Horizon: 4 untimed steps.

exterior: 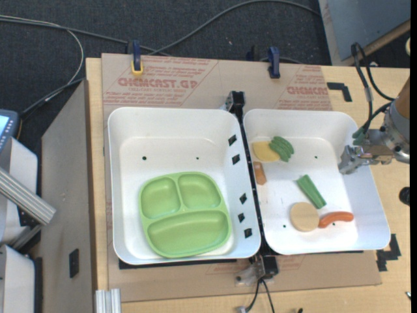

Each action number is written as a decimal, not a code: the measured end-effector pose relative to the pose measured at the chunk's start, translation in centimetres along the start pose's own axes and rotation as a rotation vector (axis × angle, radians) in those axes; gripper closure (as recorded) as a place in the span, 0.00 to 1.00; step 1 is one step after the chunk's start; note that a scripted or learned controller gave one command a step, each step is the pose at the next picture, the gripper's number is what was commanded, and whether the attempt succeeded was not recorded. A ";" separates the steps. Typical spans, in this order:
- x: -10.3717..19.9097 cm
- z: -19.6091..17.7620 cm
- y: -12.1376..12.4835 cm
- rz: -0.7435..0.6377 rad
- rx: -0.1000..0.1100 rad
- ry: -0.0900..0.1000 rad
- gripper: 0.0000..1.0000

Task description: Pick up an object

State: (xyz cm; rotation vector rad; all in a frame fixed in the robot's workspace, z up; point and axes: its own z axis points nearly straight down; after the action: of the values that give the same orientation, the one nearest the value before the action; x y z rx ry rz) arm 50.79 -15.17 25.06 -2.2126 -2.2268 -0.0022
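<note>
Table (98, 175) of pale wood, topped by a printed cardboard sheet (195, 77) clamped at the far edge by a yellow-and-blue clamp (136, 59) toward the far left corner and a blue clamp (273, 62) nearer the far right. Two shallow white bins side by side on the cardboard: left bin (130, 135) toward the table's left edge, right bin (365, 194) toward its right edge, touching along a black-clipped seam at mid-table. In the left bin's near half, a green divided tray (186, 214) lying flat, three compartments. Grey arm reaching in over the table's right edge, jaws (348, 158) over the right bin's right rim, nothing seen between them; released or clenched, cannot tell. In the right bin: a tan round disc (302, 216) toward the near edge, touching an orange-red sausage shape (335, 219) just to its right; a green stick (311, 191) near the bin's middle, just beyond the disc; a yellow piece (264, 151) and a leafy green piece (281, 147) touching in the far left corner; a small orange piece (260, 173) by the left wall.
</note>
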 end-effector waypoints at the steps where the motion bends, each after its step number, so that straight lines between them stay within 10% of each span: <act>1: 4.2 1.3 2.5 0.000 -0.001 -0.001 1.00; 4: 18.0 3.4 9.4 0.000 -0.003 -0.002 1.00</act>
State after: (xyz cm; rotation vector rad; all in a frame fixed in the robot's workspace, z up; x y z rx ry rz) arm 60.03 2.87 21.66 -2.2152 -2.2285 -0.0032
